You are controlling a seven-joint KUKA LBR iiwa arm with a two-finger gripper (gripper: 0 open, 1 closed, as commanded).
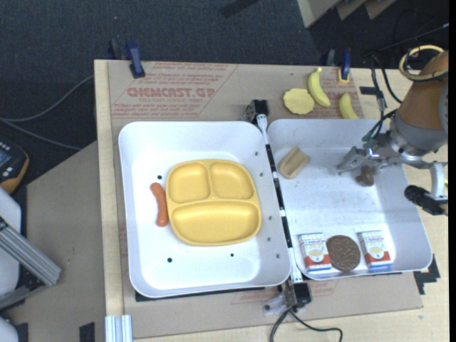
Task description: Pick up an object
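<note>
The arm [422, 109] reached in from the right and hung low over the right bin [399, 223], its gripper [365, 167] down near the floor of the upper half, and I could not tell from where I stood whether it was open or closed. Something small and brown [366, 179] sat right at its tip, but whether that was an object or part of the tool I could not make out, so I would not have called anything held. The likely targets lay about it: a tan block [293, 162] to its left near the divider, and along the near wall two small cartons [314, 251] [375, 248] with a brown round cookie [343, 253] between them. The left bin [139, 205] held a yellow divided plate [213, 201] with a sausage [160, 204] just beside its left edge. On the bench beyond the bins lay two bananas [319, 88] [347, 106] and a yellow chip [299, 101], out of play, I judged. To do this step well, I thought the tool should come straight down over one lone item, centred on it, with room on both sides before closing; the tan block looked the easiest, standing apart from everything. The cartons and cookie were packed touching against the wall, a poor bet. A slow lift afterwards would show whether the grip was real.
</note>
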